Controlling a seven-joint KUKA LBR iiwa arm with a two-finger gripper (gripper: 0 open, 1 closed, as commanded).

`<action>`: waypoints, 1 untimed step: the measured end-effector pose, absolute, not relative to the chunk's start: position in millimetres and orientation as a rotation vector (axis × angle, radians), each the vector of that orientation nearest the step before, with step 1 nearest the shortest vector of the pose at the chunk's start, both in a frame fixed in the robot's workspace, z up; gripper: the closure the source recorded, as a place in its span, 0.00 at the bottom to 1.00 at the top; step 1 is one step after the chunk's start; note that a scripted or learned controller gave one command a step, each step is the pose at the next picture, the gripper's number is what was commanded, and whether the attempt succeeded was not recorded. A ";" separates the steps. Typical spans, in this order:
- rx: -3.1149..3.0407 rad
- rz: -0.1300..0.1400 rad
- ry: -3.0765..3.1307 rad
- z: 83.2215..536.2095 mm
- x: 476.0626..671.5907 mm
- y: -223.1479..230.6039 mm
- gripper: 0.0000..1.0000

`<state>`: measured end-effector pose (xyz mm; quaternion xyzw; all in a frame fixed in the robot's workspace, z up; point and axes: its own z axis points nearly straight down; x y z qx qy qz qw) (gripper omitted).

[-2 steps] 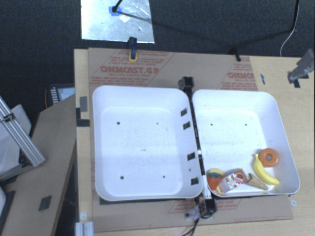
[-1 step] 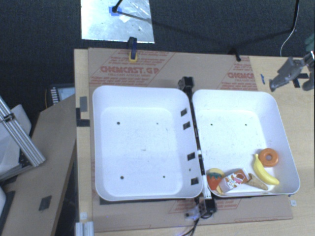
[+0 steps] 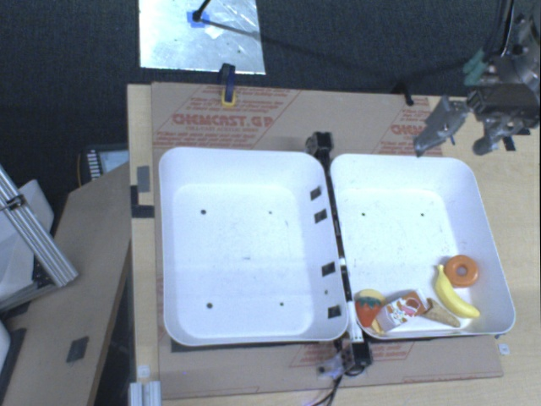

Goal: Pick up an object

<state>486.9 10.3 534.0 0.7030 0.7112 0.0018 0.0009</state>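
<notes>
I see the gripper (image 3: 461, 134) above the right bin's (image 3: 473, 184) far right corner, fingers apart; banana (image 3: 452, 293) at its near right corner.

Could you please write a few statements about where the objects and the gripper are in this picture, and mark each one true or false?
1. The banana lies in the right bin. True.
2. The orange ring sits in the left bin. False: it is in the right bin, just above the banana.
3. The gripper holds the banana. False: it hangs near the right bin's far right corner, well apart from the banana.
4. The objects are gathered at the near edge of the right bin. True.
5. The red and white packet lies left of the banana. True.
</notes>
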 end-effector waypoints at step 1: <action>2.208 0.006 2.235 535.2 486.1 89.0 0.00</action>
